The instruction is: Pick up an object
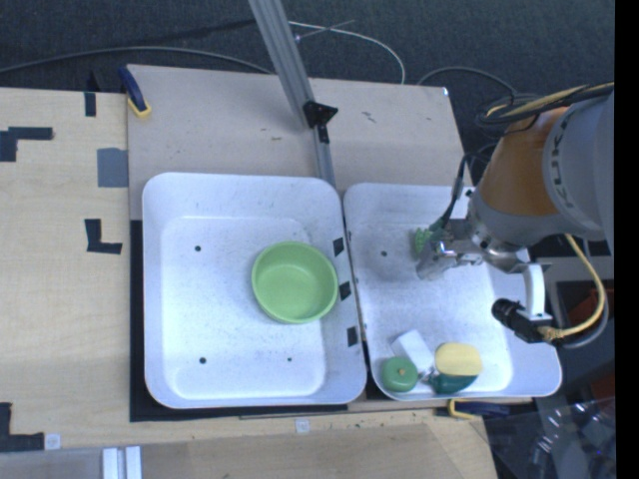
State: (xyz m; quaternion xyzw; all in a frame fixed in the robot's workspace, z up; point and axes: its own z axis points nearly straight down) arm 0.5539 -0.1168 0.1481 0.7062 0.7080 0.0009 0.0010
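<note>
gripper (431,252) hangs low in the right bin (384,213); a small green object (422,238) sits right at its tip; can't tell if it's grasped.

A pale wooden bench (60,297) marked with dark tape fills the frame's left, a tan board (250,118) lies behind it, dark carpet (449,18) with loose cables (369,43) spans the top.
</note>
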